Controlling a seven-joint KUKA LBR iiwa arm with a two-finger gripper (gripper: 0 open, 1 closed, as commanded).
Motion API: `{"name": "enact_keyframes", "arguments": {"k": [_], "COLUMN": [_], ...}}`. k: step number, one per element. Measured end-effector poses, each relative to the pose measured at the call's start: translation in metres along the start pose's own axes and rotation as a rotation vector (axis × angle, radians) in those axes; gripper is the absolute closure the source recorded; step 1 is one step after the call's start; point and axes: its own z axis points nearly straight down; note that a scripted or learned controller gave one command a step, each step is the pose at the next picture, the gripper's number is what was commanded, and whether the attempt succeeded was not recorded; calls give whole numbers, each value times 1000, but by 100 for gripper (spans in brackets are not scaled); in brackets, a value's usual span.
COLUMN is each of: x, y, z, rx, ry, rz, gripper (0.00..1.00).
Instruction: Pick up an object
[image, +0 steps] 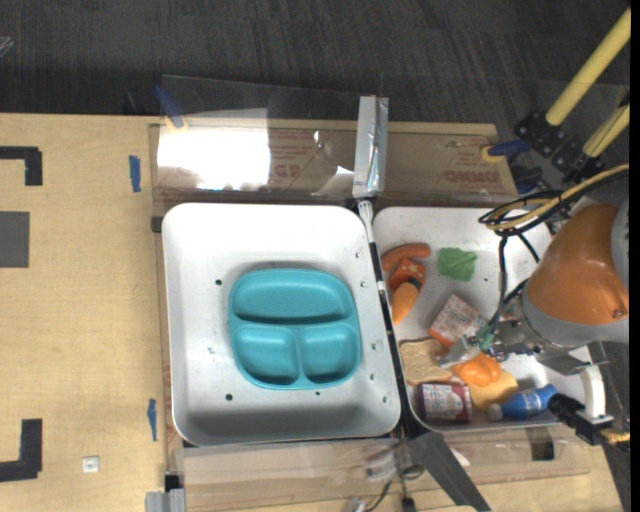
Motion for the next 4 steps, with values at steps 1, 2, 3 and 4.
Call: {"name": "enact_keyframes", "arguments": {"k": [1, 2, 3, 4], "x": [0, 26, 11, -32], "y": [1, 1, 55, 113], "z": [-11, -72, -29, -3], "rx": [-4, 11, 6, -12], "ry": [-1, 2, 0, -8], "rz": [2, -150, -185, 31], "gripper": [100, 100, 100, 100]}}
